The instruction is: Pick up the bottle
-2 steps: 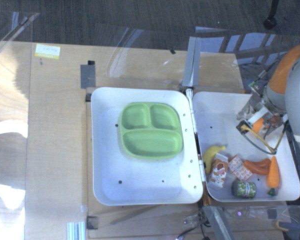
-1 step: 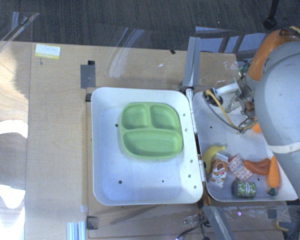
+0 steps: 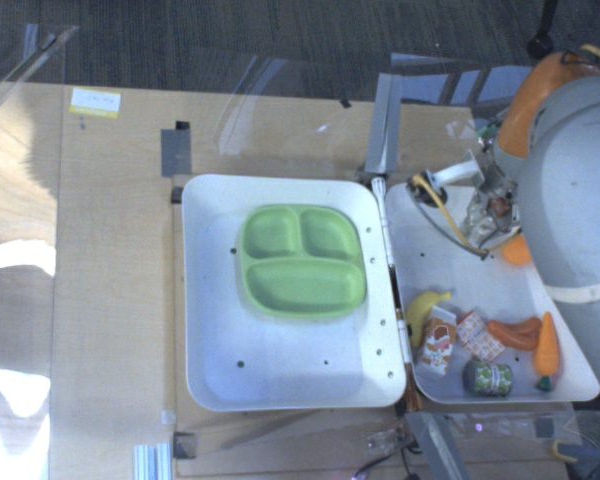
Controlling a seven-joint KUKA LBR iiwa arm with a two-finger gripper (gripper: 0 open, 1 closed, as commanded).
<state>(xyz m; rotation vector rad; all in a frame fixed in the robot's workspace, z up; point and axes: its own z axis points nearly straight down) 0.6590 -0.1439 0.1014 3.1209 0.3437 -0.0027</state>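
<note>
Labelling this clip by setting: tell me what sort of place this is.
Likely a robotics lab test bench: two white bins on a wooden bench, toy food in the right bin, a grey arm reaching in.

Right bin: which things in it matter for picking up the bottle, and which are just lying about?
Job: gripper; red bottle-like item, probably the bottle, lying in the right bin.
Lying about: banana; small carton; green can; carrot; green divided plate in the left bin.
</note>
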